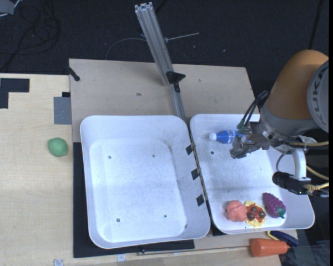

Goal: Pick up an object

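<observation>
Near edge of the right bin [299,221]: a tomato [235,210], a yellow toy [255,214] and grapes [273,204] in a row. Further back, the pincer [240,148] hangs just right of a bottle [224,136] lying lengthwise along the far edge, cap left. Can't tell the pincer's state tbh.

A robotics lab: aluminium rail [158,43], loose cables [39,15], test bench [127,90].

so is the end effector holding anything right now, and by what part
Cannot be told. The end effector hangs over the right bin beside the blue bottle, with nothing visibly between its fingers.
</observation>
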Controlling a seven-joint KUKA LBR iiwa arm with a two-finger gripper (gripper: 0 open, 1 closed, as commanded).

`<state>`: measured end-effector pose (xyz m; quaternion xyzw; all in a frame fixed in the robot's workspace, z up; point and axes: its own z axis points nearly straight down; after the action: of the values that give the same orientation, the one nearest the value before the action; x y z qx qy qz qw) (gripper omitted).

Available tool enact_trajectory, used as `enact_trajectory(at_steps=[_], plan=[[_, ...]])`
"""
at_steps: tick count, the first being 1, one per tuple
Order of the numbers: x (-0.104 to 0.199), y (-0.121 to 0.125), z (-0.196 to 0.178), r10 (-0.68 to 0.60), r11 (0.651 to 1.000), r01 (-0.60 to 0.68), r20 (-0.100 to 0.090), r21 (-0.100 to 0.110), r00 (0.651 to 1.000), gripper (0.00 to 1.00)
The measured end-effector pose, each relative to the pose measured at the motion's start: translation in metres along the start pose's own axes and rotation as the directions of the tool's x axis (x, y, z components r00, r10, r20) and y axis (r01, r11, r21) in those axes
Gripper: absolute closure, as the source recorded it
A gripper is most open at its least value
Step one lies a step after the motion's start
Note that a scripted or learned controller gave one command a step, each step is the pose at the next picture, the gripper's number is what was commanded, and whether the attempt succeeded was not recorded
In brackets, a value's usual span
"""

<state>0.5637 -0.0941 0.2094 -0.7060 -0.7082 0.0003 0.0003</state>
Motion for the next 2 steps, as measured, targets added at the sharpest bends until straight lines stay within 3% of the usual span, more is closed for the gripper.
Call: enact_trajectory(at_steps=[2], plan=[[0.094,0.02,-0.023,0.0,1.0,0.0,0.0,-0.002,1.0,1.0]])
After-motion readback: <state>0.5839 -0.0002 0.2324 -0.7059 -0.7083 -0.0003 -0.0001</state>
